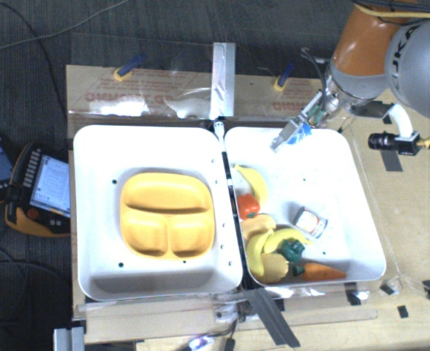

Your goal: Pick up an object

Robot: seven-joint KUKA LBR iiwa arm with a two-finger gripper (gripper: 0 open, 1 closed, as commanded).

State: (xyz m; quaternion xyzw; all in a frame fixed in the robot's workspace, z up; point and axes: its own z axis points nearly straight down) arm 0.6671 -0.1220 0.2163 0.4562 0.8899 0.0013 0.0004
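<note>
Camera view: tool point(288, 136), grip state unclear, above glossy plastic toy food point(273, 243); moulded yellow tray point(167, 214).

My arm point(390, 46) is bulky and rounded near the wrist, with a broad orange band over a pale grey casing that carries part of a dark printed letter, and black cabling loops over the top of the orange section. Below the band it narrows to a slim silvery gripper point(292, 134), with touches of green and blue on the metal. Beside the grey casing, a small black cylinder sits on a white bracket.
</note>
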